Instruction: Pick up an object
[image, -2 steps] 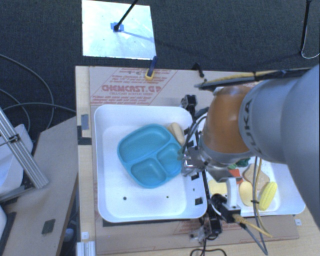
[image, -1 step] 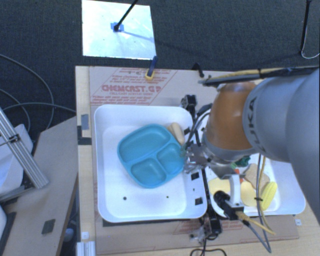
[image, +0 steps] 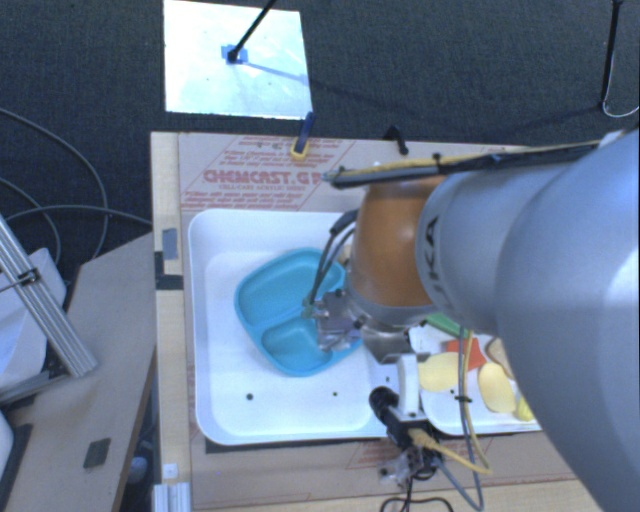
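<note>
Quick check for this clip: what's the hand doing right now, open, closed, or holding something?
Hand: cannot be told; it sits low over the blue dish in the left bin.

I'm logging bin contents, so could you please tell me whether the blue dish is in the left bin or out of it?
In. The blue dish lies on the floor of the left bin, inside its white rim.

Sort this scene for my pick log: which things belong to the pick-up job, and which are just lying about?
Job:
blue dish in the left bin
yellow objects in the right bin
gripper, low over the dish

Lying about:
shiny sheet
cardboard
metal rail
</note>
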